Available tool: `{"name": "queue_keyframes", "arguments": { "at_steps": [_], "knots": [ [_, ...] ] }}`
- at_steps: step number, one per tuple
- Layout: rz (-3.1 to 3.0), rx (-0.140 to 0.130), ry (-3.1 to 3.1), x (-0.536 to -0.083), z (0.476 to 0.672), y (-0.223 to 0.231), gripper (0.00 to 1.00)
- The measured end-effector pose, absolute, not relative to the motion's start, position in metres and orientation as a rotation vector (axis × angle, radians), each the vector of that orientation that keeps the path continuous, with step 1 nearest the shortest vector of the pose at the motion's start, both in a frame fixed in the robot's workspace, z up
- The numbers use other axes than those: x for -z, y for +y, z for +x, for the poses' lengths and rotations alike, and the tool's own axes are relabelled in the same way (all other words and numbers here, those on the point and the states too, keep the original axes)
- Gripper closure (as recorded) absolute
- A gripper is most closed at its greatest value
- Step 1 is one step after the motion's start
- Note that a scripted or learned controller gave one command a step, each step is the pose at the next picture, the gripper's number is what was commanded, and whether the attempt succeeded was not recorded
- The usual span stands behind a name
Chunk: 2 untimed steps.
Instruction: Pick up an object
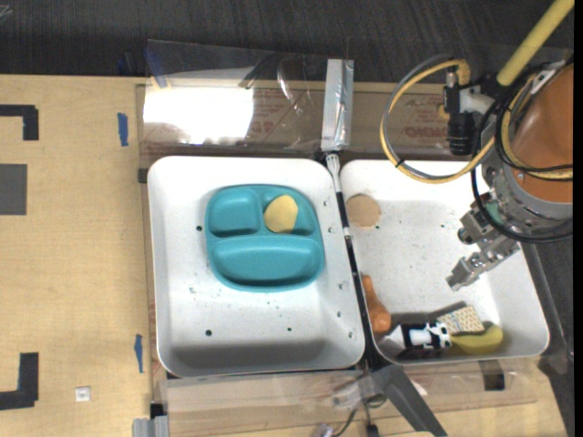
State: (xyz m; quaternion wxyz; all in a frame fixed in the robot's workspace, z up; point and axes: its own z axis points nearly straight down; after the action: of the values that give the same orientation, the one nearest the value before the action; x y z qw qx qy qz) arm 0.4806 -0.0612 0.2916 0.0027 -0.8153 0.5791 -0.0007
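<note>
We see the gripper [474, 267] hanging above the right bin [428, 189], just beyond the banana [479, 339] at the near wall; we cannot tell its grip state. We judge it poised over that cluster with the toy cow [426, 335] and carrot [374, 306].

The bench [64, 271] is light wood (dark tape marks along its left side) and carries two white bins touching: left bin [173, 326], right bin [524, 299].
</note>
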Motion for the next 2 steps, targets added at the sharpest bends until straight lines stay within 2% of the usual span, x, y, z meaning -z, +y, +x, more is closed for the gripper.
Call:
{"name": "queue_keyframes", "arguments": {
  "at_steps": [1,2],
  "knots": [
    [-2.624,0.003,1.720,-0.316,0.480,-0.096,1.00],
    [-2.838,-0.007,1.342,-0.301,0.480,-0.112,1.00]
  ]
}}
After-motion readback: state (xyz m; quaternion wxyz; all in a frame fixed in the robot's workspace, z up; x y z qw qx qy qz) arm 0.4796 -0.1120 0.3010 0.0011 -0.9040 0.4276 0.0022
